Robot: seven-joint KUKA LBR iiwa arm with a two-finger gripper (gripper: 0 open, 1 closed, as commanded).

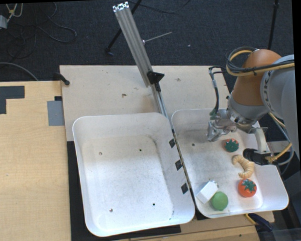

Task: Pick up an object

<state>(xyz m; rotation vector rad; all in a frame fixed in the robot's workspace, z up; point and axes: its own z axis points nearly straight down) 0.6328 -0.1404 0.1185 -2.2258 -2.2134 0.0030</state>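
- Jaws (215,133) are seen low over the far part of the right bin (275,202); whether they are apart or together cannot be told.
- Near them, to the right, a small green object (231,145) is seen, apart from them.
- A tan curved piece (243,166), red tomato (247,187), green ball (219,200) and white block (207,191) are placed nearer.
- The left bin (85,131) is set beside it.

You are looking at a pale wooden desk (103,92) that is carrying two shallow white bins side by side: the left bin (86,141) and the right bin (191,123), their inner edges touching. A black mat (74,197) is lying under the left bin.
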